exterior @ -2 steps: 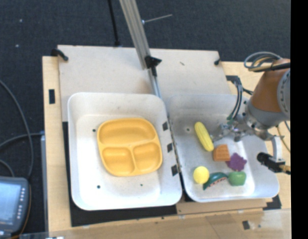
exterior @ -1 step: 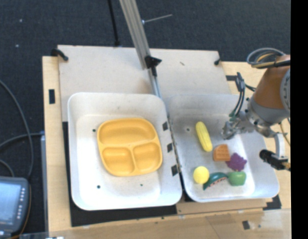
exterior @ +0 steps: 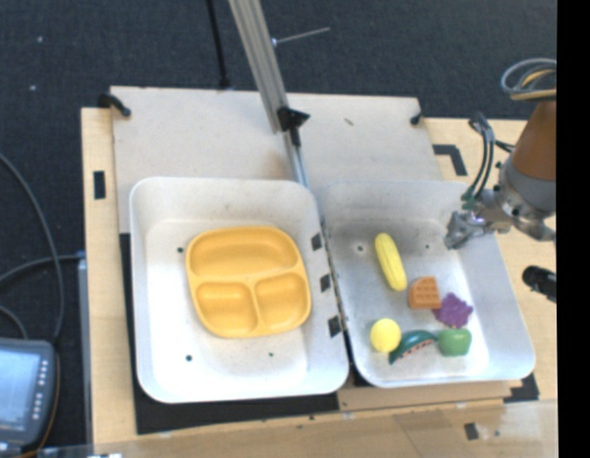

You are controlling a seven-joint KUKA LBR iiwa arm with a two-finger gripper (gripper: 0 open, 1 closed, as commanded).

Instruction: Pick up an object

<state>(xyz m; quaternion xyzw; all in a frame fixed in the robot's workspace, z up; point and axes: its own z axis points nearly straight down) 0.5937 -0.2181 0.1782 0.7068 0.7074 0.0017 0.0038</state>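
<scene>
The right bin (exterior: 486, 351) holds a yellow corn-like piece (exterior: 390, 260), an orange waffle-like block (exterior: 425, 293), a purple grape bunch (exterior: 454, 309), a yellow ball (exterior: 385, 334), a green apple (exterior: 454, 343) and a dark green curved piece (exterior: 412, 345). My gripper (exterior: 460, 229) hangs over the bin's upper right part, up and to the right of the corn piece and apart from all the objects. Nothing shows between its fingers.
The left bin (exterior: 161, 361) carries a yellow divided tray (exterior: 247, 280). A slanted metal rail (exterior: 262, 55) rises behind the bins. The arm's orange band (exterior: 538, 146) enters from the right. A small screen (exterior: 18, 385) sits at the lower left, off the bench.
</scene>
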